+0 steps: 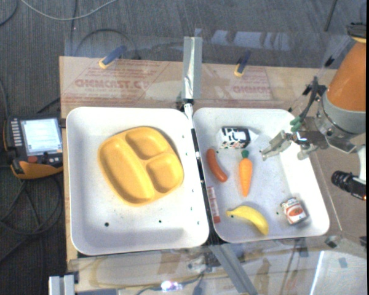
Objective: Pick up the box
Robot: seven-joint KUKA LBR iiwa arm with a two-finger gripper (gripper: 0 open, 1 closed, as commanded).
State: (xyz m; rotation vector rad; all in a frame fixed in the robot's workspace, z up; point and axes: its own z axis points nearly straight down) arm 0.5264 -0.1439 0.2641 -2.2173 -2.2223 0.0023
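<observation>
- The box (pixel 235 137), black and white with a cow-like pattern, lies in the right bin (pixel 307 183), close to that bin's far wall and toward its left half.
- Taking the box as the landmark: an orange carrot (pixel 245 173) with a green top lies just in front of it, pointing toward the near edge.
- A reddish sausage (pixel 217 165) lies in front of the box and to its left, beside the carrot without touching it.
- A yellow banana (pixel 249 218) lies well in front of the box, past the carrot, near the bin's front wall.
- A small red and white can (pixel 294 211) sits far from the box, in the bin's front right corner.
- The jaws (pixel 275 145) hang to the right of the box, above the bin, apart from it. They hold nothing, and whether they stand open or closed cannot be told at this angle.
- The arm (pixel 347 88), grey with an orange band, comes in from farther right of the box.
- Left of the box, past the divider, the left bin (pixel 86 226) holds a yellow compartment plate (pixel 141 163).
- Both bins rest on the desk (pixel 111 82), whose brown surface shows behind the box.
</observation>
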